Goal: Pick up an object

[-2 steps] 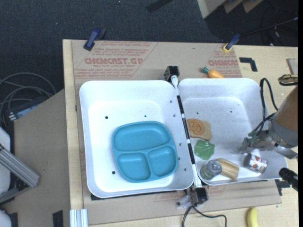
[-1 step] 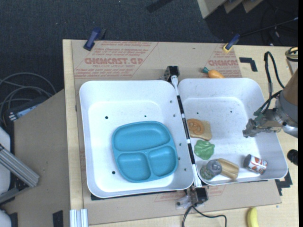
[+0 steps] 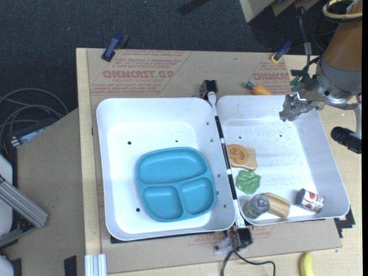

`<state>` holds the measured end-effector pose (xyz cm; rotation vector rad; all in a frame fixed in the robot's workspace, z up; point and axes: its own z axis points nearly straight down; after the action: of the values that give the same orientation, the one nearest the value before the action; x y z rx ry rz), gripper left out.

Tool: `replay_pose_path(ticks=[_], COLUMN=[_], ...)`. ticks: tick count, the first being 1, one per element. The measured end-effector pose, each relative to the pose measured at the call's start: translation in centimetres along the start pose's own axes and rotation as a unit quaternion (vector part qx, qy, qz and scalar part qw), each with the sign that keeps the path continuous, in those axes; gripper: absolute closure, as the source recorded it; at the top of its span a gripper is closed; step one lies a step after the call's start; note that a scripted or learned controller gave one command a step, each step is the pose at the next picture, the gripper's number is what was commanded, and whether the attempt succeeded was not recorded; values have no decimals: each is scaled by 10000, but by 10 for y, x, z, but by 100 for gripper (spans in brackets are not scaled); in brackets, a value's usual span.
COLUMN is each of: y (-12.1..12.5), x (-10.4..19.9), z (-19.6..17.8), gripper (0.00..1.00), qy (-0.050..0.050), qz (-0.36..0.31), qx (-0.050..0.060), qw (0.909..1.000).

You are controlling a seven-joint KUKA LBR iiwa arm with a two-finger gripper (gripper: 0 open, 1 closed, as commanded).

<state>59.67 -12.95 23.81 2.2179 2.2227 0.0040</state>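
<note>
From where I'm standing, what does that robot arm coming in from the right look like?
The arm is a thick rounded tube, grey at the wrist with a broad orange band above it. Dark cables run down near it. At its tip sits a small silvery metal gripper, blocky, over the right bin.

- A blue clamp (image 3: pixel 114 46) sits at the board's (image 3: pixel 144 68) far left corner.
- Another clamp (image 3: pixel 280 52) sits at the far right edge.
- An orange-tipped tool (image 3: pixel 259 88) lies just beyond the right bin.
- Cables (image 3: pixel 26 117) coil on the floor at left.
- A yellow thing (image 3: pixel 306 264) lies at the near edge.
- A black clip (image 3: pixel 209 88) sits where the bins meet.
</note>
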Motion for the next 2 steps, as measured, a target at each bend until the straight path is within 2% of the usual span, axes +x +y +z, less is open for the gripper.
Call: replay_pose_path(ticks=[1, 2], y=[26, 40], x=[-96, -72], z=[0, 30], gripper=[100, 100], qy=[-19, 1], qz=[15, 3], qx=[3, 24], qw=[10000, 10000])
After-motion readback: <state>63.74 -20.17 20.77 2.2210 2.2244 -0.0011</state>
